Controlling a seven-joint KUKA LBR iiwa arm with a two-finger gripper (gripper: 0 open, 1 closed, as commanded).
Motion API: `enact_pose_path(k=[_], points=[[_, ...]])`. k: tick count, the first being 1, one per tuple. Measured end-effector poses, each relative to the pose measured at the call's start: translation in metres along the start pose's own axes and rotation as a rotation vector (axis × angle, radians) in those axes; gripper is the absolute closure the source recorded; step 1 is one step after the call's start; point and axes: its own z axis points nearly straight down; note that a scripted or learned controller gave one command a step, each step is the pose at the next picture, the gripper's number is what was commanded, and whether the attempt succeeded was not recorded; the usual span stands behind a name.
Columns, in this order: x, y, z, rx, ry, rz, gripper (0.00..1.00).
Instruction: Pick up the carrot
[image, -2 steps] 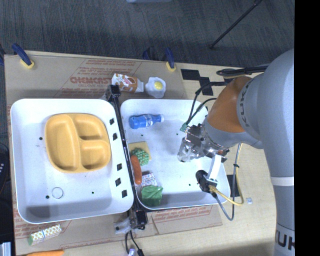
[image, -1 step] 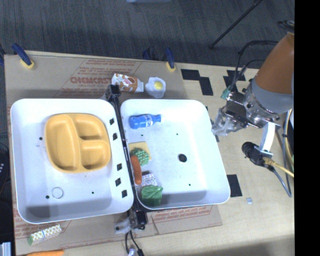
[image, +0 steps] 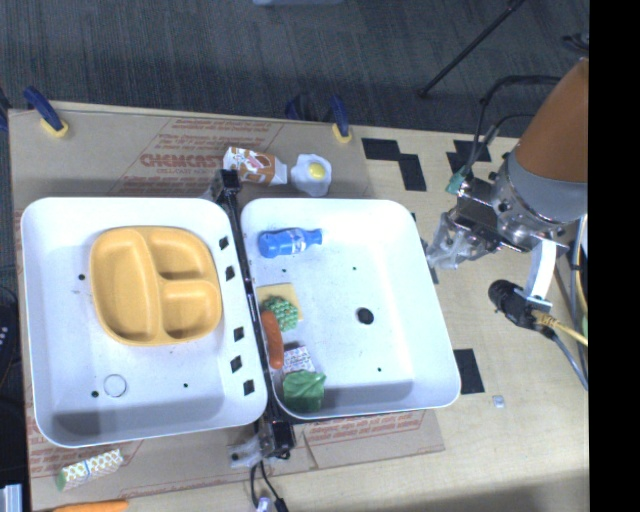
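The carrot lies by the left wall of the right bin, btwn green toys. Prob. light, hard, smooth, a bit slippy; best grabbed across its middle. Gripper is outside the bin; can't tell its state.

Two shallow white plastic bins: the left bin and the right bin are smooth with a slight sheen. The yellow divided plastic tray in the left bin is smooth and semi-gloss. The small blue plastic bottle in the right bin is glossy. The orange carrot below the bottle looks matt. Brown printed cardboard sheet under the bins is matt, paper-like. The light tan worktop appears smooth and dull. The metal gripper right of the right bin shows bare, reflective parts.
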Motion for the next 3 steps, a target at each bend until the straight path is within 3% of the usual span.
enact_pose_path(k=[3], points=[[0.001, 0.001, -0.030, 0.005, 0.000, -0.018, 1.00]])
